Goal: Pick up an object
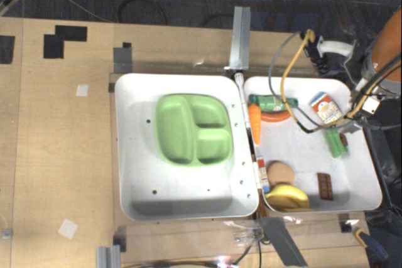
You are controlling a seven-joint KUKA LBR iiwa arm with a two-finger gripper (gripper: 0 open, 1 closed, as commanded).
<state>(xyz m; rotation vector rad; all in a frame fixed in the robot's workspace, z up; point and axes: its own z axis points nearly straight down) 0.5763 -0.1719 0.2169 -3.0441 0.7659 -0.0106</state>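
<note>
The right bin (pixel 308 160) holds several small objects. An orange carrot (pixel 254 122) lies along its left wall, with a green bottle (pixel 269 101) and an orange curved piece (pixel 276 115) beside it. A red, white and blue carton (pixel 325 108) sits at the back right. A green cylinder (pixel 336 143) lies just in front of the carton. A brown chocolate bar (pixel 324 186), a tan round item (pixel 280 172) and a yellow banana (pixel 287 197) are at the front. My gripper (pixel 349 126) hangs at the bin's right side, just above the green cylinder's far end.
The left bin (pixel 138 185) carries a green divided plate (pixel 193 128). Yellow and black cables (pixel 286 81) loop over the back of the right bin. The arm's orange band (pixel 388 50) is at the right edge. A metal post (pixel 240 37) stands behind the divider between the bins.
</note>
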